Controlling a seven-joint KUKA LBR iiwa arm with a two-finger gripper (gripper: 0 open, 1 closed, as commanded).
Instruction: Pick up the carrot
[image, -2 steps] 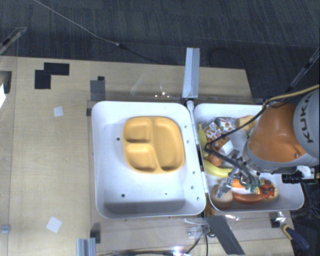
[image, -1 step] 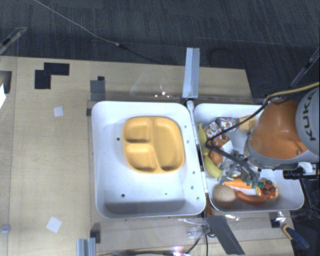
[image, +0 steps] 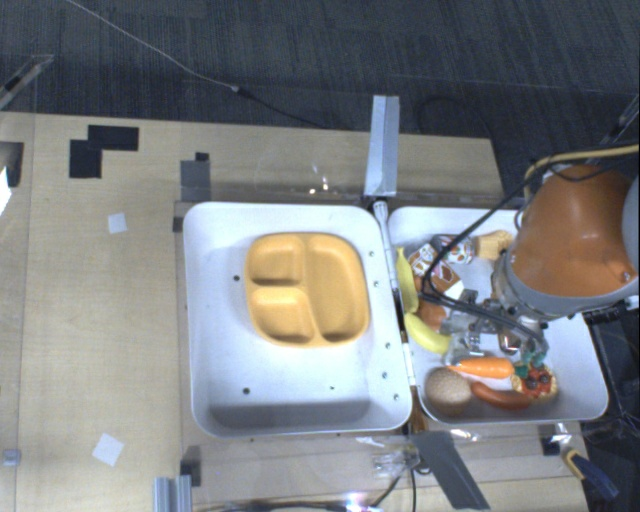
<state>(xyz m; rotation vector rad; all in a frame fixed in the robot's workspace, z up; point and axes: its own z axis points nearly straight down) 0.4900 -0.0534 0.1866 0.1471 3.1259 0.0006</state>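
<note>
The carrot (image: 482, 369) lies on its side in the right bin (image: 585, 385), toward that bin's six o'clock edge, its leafy green end pointing to three o'clock. Touching it at six o'clock is a red sausage-shaped toy (image: 505, 396), and at its nine o'clock end sits a brown potato-like lump (image: 448, 388). At the carrot's twelve o'clock hangs the pincer (image: 488, 338), a tangle of metal and cable directly above the carrot; whether its tips are spread or pressed together cannot be told, and nothing is seen between them. Farther toward ten o'clock a yellow banana (image: 413, 305) runs along the bin's left wall, with an orange-brown toy (image: 433, 312) beside it. Near the bin's twelve o'clock edge are a small printed packet (image: 440, 253) and a pale bread-like piece (image: 491, 241). The arm's orange band (image: 575, 235) looms over the bin's two o'clock corner. At nine o'clock from all this, the left bin (image: 215, 330) holds a tan three-compartment tray (image: 303, 288). Both bins rest on the pale wooden bench (image: 90, 330).
</note>
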